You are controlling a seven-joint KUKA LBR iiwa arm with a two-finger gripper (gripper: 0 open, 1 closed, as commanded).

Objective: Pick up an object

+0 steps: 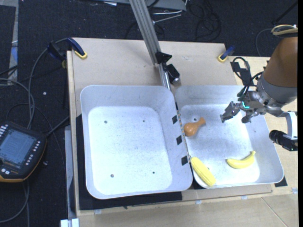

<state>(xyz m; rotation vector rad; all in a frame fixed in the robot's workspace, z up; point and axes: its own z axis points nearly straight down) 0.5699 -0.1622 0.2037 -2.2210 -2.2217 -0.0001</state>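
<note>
1. Two white bins were set side by side on a wooden bench.
2. Inside the right bin, a banana, corn and a toy drumstick were left lying loose, ready for picking.
3. The gripper was held above the drumstick's right, fingers spread, nothing gripped.

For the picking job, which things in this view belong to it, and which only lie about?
Belong to the job:
- gripper
- right bin
- banana
- corn cob
- orange-brown toy

Just lying about:
- left bin
- handheld controller
- clamps
- floor cables
</note>
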